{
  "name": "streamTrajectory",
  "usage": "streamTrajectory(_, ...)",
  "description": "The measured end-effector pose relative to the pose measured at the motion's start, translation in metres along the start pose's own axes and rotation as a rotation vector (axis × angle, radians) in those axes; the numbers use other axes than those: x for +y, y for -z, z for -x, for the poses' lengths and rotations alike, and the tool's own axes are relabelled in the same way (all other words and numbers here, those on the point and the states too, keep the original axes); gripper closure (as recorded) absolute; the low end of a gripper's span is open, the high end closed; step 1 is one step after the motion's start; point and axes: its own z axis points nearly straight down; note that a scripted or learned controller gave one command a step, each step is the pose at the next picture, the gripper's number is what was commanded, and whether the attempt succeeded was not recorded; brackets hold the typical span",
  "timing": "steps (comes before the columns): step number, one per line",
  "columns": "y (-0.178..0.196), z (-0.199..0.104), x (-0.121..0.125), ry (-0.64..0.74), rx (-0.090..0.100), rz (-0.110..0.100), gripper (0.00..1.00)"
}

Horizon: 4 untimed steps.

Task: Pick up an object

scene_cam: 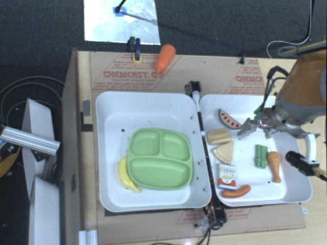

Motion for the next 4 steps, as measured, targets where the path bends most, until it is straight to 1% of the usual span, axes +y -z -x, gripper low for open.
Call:
streamTrajectory(1, 0.022, 0.024, 0.042, 0.002, -0.003, 0.007, 0.0)
streamTrajectory(2, -0.112, 0.09, 0.026, -0.008, -0.001, -0.004, 0.0)
streamTrajectory(3, -0.107, 0.04, -0.025, -0.002, 0.003, -0.005, 0.0)
streamTrajectory(4, -0.095, 0.042, -0.021, -0.002, -0.001, 0.003, 1.0)
